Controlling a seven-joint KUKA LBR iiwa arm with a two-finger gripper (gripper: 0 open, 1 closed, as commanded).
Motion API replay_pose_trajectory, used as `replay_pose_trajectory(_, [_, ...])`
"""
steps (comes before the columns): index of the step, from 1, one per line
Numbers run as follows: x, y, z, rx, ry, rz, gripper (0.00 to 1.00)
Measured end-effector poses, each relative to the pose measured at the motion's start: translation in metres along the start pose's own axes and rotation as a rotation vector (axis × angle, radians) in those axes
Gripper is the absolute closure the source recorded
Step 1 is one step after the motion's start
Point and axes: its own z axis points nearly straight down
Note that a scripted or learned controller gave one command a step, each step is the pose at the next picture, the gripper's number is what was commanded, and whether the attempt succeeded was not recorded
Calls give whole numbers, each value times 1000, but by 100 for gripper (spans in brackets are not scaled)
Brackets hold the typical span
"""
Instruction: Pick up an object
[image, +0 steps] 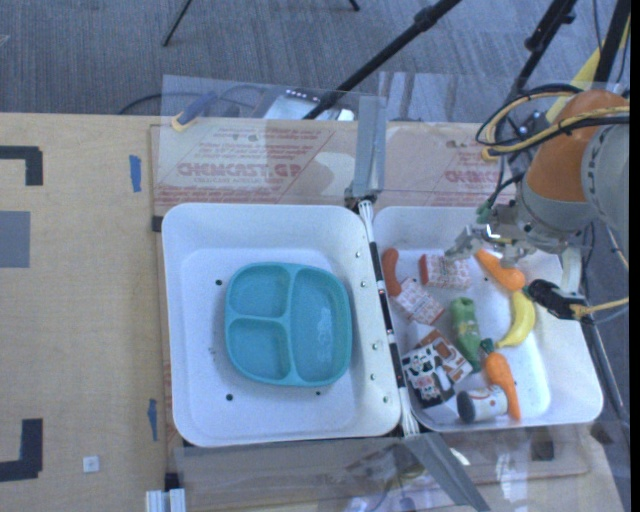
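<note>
Toward the upper right of the frame the gripper (478, 237) hangs over the top of the right bin (575, 372) — whether it is open or closed cannot be told. Just beside it lie a small red-and-white packet (443, 270) and an orange carrot (498, 270). Lower in that bin sit a banana (519, 320), a green bottle (465, 324) and a second carrot (501, 378). At centre left, the left bin (190, 250) holds a teal divided plate (288, 325).
</note>
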Motion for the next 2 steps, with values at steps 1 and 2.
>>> replay_pose_trajectory(1, [0, 2, -11, -7, -5, -4, 100])
replay_pose_trajectory(2, [74, 22, -119, 22, -10, -63, 100])
